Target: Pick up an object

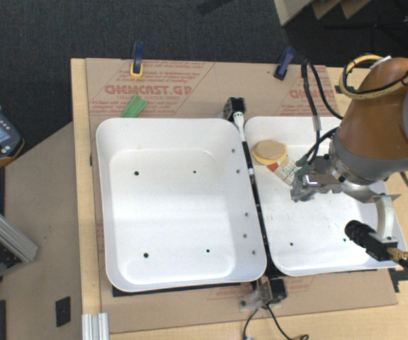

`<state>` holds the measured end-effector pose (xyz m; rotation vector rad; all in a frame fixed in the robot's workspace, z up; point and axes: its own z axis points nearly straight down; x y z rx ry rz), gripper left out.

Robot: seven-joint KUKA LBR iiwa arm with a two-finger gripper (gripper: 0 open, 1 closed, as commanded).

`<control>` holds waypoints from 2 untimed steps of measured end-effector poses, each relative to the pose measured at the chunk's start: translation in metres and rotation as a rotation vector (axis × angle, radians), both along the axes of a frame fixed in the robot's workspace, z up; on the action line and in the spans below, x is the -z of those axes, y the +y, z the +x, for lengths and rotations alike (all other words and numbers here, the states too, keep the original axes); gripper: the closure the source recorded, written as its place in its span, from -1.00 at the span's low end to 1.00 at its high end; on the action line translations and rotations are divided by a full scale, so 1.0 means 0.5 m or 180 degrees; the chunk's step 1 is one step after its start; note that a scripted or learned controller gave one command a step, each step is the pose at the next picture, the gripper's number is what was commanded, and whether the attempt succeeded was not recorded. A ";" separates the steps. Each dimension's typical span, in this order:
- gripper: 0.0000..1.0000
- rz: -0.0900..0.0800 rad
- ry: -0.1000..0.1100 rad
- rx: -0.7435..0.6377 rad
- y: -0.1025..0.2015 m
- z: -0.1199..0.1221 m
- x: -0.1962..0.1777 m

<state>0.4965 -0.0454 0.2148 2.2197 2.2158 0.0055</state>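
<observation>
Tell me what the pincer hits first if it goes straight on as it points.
The pincer likely meets the right bin's floor, beside the small clear item near the tan disc; depth unclear.

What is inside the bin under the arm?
A tan round disc and a small pale item beside it, near the end effector. The arm covers the bin at its far right, hiding whatever lies there.

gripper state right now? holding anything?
Gripper: cannot be told from this view. It is over the right bin, next to a round tan disc.
</observation>
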 end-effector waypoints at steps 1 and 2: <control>1.00 -0.0002 -0.0006 0.0001 0.000 0.001 -0.020; 1.00 -0.0004 -0.0011 0.0001 0.000 0.002 -0.040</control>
